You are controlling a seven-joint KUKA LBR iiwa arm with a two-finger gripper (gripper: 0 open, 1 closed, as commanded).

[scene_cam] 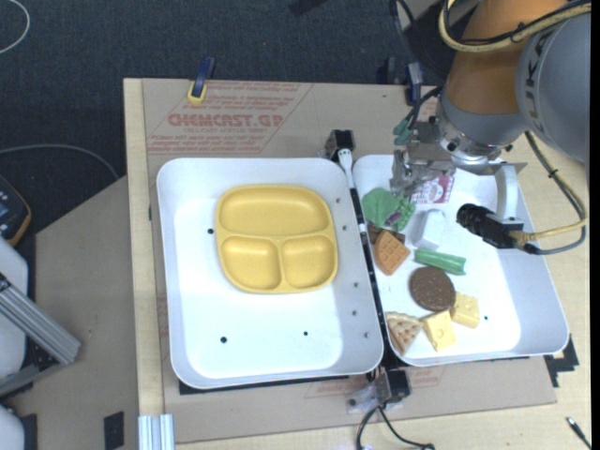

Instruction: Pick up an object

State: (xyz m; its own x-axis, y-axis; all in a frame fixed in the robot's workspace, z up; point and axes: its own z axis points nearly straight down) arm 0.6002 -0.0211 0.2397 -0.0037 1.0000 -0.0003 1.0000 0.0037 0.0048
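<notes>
A dark blue-grey carpeted floor (pixel 141 26) surrounds a bench topped with brown board (pixel 234 115), printed in red and bearing two shallow white bins side by side.

Nearest you, in the right bin (pixel 534 317), lies a cluster of toy food. A waffle wedge (pixel 403 330) rests at the bin's near left corner, touching a yellow cheese block (pixel 440 330); a second, smaller yellow block (pixel 466 311) sits just beside it. Behind these lie a round brown cookie (pixel 433 289), a green bar (pixel 441 262) and an orange-brown cracker (pixel 390 251).

In the left bin (pixel 187 326) you find a yellow divided plate (pixel 277 235) with three compartments, lying flat in the middle of the bin.

Farther back in the right bin, a green leafy item (pixel 384 207) lies against the left wall, with a pink-and-white packet (pixel 436 191) near it. The gripper (pixel 412 184) hangs low over this far group, directly over the green item and the packet. You cannot tell whether its fingers are parted or closed, nor whether anything sits between them. Above it rises the grey arm with its orange band (pixel 497 45).
</notes>
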